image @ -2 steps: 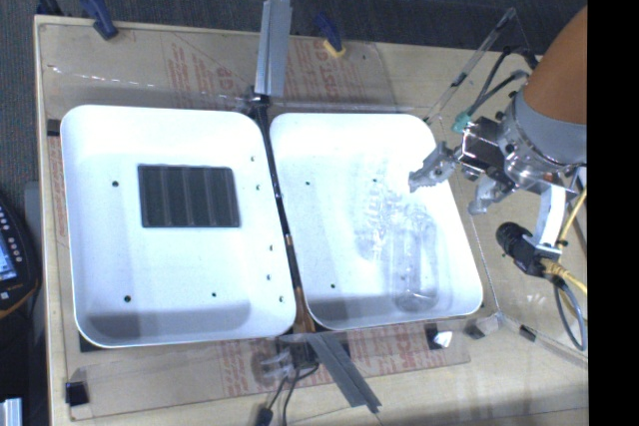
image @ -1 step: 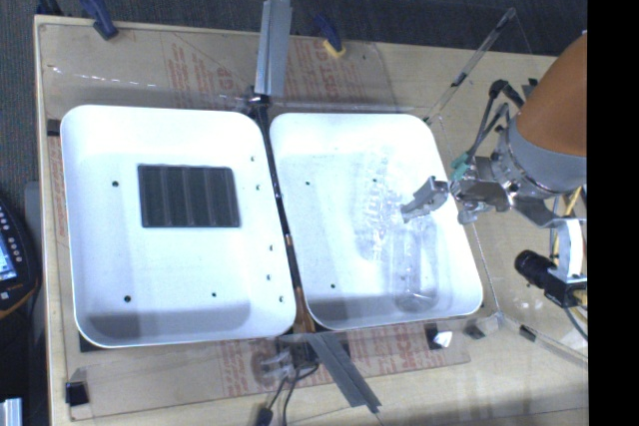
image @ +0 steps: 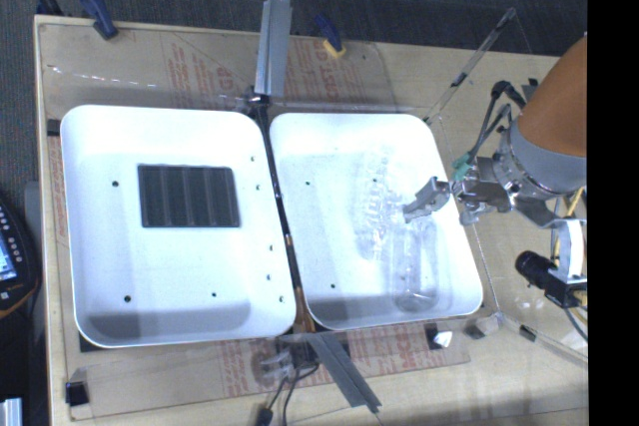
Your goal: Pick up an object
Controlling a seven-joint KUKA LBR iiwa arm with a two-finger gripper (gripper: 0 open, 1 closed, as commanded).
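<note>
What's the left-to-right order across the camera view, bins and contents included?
Left bin → dark ribbed rectangular object → right bin → clear plastic objects → end effector → arm.

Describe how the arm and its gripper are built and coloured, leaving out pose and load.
The arm enters from the view's right: a broad orange band sits above a grey wrist section. Below it the gripper is a compact grey metal assembly with a greenish spot near its base. Thin dark cables loop beside the wrist. No lettering is legible.
</note>
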